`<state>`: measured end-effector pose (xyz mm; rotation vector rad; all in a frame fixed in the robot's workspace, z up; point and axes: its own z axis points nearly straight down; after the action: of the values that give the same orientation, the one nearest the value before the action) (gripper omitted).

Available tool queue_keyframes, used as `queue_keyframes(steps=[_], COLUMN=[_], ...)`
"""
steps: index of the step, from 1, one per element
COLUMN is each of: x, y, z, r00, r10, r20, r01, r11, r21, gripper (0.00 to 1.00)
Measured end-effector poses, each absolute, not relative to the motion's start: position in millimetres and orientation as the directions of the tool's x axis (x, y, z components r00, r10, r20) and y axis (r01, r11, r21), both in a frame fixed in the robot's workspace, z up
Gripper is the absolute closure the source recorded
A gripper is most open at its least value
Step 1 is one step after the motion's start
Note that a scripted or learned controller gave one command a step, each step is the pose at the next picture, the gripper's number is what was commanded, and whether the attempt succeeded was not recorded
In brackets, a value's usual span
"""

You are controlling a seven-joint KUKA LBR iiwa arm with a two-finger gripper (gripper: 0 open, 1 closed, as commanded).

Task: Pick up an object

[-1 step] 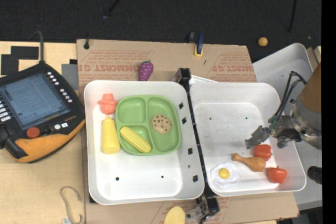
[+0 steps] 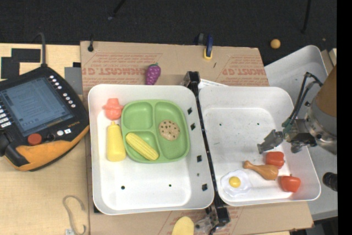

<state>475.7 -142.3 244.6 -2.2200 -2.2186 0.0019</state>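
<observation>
Camera view, arm reaching from right, claw [image 2: 286, 142] low over right bin [image 2: 242, 104], grip state unclear

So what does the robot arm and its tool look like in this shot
At the right edge, the arm shows a brownish-orange curved section above a grey metallic wrist. Thin dark cables loop down its left side toward the tool, which is small, dark grey and angular, built of blocky metal parts with a pointed end. No markings are legible.

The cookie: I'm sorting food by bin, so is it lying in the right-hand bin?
No: the cookie lies in a compartment of the green plate, which sits in the left bin.
</observation>
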Motion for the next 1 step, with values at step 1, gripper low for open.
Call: queue_keyframes(steps=[1], x=[472.6], y=[-140.6], z=[180.9], r00=[-0.001], r10=[1.000], r20=[0.003], r01=[1.000], r11=[0.001], r21=[-0.008], gripper=[0.00])
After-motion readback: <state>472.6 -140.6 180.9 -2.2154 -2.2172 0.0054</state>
